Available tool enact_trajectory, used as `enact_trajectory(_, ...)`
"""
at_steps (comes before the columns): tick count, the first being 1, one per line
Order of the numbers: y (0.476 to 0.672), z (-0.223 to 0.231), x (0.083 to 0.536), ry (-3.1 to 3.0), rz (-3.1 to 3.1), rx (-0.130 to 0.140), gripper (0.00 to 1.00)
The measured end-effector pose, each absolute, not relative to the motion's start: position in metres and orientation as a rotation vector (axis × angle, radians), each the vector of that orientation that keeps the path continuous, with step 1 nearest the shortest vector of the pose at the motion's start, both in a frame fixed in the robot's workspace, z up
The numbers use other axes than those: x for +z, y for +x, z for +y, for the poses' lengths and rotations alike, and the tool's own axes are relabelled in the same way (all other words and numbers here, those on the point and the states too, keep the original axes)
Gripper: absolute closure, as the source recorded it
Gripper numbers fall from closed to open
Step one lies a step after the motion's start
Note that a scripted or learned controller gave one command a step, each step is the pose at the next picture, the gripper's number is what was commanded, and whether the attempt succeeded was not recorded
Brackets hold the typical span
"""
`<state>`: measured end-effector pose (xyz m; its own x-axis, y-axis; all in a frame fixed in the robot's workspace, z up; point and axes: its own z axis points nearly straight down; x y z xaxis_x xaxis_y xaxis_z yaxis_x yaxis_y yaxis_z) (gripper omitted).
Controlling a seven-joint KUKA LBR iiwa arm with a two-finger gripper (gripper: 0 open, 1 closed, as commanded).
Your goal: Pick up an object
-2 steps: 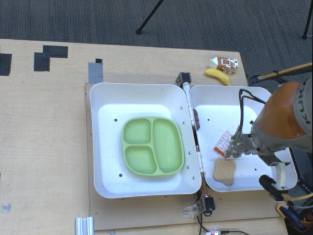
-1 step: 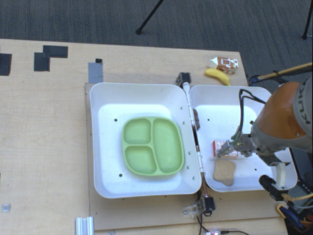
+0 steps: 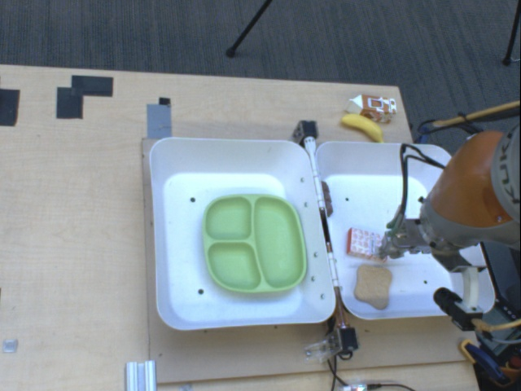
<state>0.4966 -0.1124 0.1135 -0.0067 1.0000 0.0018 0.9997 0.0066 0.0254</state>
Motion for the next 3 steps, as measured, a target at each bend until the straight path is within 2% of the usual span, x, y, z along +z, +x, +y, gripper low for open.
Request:
enact_trajectory(1,0.496,-0.112,0.113,2.202,2.218,0.030,0.00)
enact_trajectory(2,0.489,-0.085,0.087,2.213,2.218,0.006,0.00)
enact_trajectory(3,0.491,-0.085,0.098,2.208,2.218,0.013,1.00)
